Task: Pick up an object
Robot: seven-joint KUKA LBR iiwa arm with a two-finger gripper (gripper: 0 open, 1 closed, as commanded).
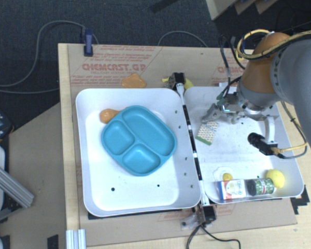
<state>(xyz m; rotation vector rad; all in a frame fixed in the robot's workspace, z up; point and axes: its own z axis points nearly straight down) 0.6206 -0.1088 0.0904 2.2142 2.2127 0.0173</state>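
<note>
We're low in the right bin (287, 154), end effector (224, 109) by the sponge (207, 133); grip state — can't tell. Approach step; next we need to centre over sponge.

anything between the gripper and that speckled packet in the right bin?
Nothing visible. The gripper hangs over the right bin, just above the speckled packet, with bare bin floor around it. The bottle and yellow ball lie apart at the bin's near edge.
</note>
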